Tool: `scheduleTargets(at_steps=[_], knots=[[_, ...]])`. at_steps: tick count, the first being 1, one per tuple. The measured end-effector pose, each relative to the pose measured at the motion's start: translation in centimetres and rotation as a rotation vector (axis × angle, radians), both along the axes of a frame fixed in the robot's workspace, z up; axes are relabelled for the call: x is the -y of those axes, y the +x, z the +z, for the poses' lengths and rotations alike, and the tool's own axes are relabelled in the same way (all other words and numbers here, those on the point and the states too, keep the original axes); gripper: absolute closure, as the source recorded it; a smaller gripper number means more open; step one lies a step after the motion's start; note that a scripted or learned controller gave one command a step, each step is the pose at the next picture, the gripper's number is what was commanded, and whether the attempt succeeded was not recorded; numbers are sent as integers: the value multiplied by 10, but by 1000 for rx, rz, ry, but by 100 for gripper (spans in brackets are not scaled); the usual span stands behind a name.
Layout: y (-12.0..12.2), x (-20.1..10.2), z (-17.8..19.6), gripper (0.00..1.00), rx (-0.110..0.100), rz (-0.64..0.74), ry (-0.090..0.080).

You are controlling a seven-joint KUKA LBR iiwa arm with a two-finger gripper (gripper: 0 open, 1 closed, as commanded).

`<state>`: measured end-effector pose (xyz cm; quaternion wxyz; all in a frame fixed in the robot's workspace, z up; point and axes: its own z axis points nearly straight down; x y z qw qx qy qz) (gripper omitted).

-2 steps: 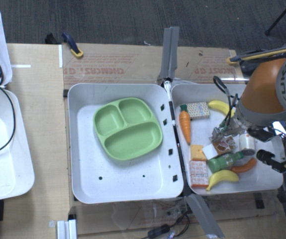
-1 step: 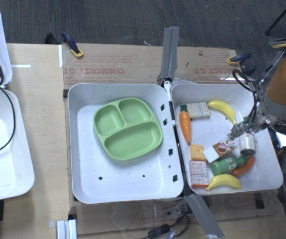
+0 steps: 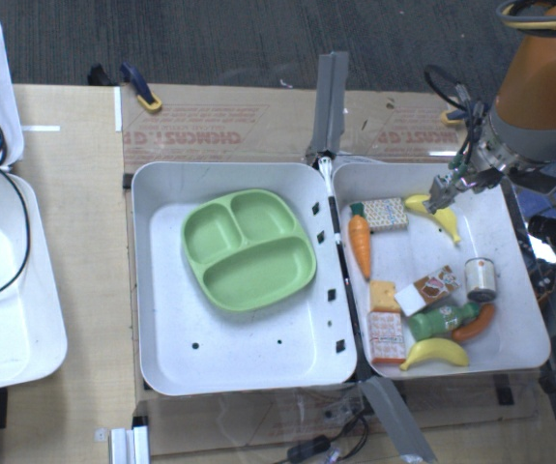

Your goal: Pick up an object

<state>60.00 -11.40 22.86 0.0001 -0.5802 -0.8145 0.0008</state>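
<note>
Lying diagonally under gripper [image 3: 439, 198], banana [image 3: 434, 214] points lower-right

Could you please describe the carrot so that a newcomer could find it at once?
Look in the right bin, along its left wall. The carrot lies there lengthwise, green top towards the far end, beside a speckled box. It is the only long orange taper.

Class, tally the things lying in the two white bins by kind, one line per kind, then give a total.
Bananas: 2
Carrot: 1
Green divided plate: 1
Green bottle: 1
Sausage: 1
Can: 1
Small boxes and packets: 5
Total: 12
</note>
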Motion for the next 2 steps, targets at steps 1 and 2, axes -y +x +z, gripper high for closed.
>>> scheduleTargets(at_steps=[1,2], knots=[[-57,14,-137,100,-1,248,2],[-57,14,-137,0,-1,248,2]])
